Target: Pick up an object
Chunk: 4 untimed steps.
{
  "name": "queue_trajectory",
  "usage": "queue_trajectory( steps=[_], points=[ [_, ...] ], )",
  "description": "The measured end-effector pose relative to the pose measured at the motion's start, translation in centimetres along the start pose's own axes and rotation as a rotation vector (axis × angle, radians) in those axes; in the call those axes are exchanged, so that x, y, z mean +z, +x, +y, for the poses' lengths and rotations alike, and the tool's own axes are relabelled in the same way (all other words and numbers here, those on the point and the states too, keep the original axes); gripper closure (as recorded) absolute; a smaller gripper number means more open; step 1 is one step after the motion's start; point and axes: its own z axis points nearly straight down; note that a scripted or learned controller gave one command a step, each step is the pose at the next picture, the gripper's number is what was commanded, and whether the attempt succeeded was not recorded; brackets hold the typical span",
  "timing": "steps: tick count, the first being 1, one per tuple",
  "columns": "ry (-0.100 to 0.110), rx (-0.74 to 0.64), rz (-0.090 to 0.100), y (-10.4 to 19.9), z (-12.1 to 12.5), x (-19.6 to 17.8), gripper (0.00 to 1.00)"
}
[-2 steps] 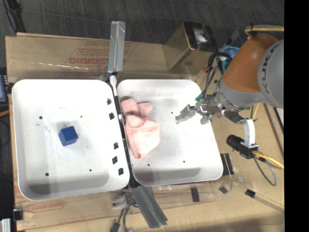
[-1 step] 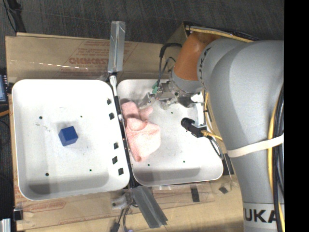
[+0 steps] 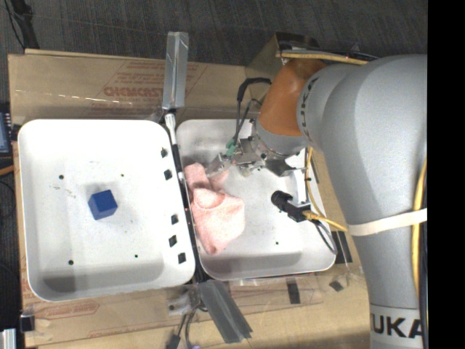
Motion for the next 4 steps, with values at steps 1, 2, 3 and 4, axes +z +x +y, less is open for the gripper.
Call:
queue_trajectory(
  steps=[1,2,3,4],
  points=[
    [0.001,-0.137,-0.001,3.1,-0.7,0.0,0.00],
    [0.004,-0.140,-0.001,3.0,-0.7,-1.0,1.00],
    [-0.003,-0.261,-0.002,9.6,4.7,-10.2,1.00],
    [-0.002,-0.280,-0.002,9.9,2.2,-18.1,1.00]
  ],
)
